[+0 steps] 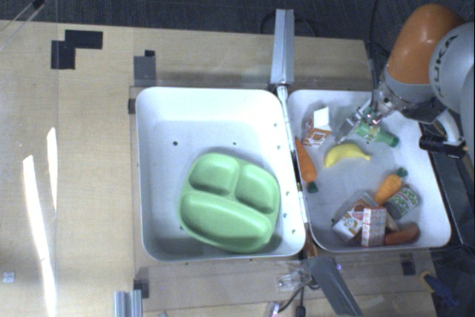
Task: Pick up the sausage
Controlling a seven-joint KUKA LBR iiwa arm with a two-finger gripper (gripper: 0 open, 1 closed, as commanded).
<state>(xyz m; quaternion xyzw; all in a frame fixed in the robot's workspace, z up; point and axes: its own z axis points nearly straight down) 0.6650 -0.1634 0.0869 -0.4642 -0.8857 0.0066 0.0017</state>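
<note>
The sausage (401, 235), reddish brown, lies at the near right corner of the right bin (438, 189), tucked against a red and white carton (362, 223). My gripper (361, 121) hangs at the far side of that bin, right above a green bottle (376, 134) and well away from the sausage. The grey arm with its orange band (419, 41) comes in from the upper right.
In the right bin lie a banana (346, 154), a carrot (306, 163) along the left wall, a second carrot (390, 187), a green can (405, 200), a small carton (317, 136) and a white cube (321, 117). The left bin (156, 159) holds a green divided plate (232, 202).
</note>
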